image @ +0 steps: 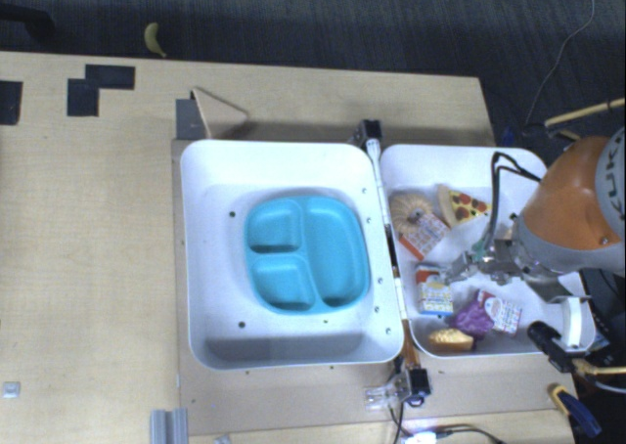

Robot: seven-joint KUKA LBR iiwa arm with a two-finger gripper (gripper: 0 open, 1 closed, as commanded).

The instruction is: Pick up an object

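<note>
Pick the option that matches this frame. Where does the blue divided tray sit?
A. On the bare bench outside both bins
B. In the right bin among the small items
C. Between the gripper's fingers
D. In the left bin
D. The blue divided tray lies flat on the floor of the left bin, while the gripper is over the right bin with the small items.

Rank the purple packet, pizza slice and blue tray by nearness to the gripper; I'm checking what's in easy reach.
From the gripper:
1. Purple packet, just below it in the right bin.
2. Pizza slice, farther up that bin.
3. Blue tray, in the left bin.
</note>
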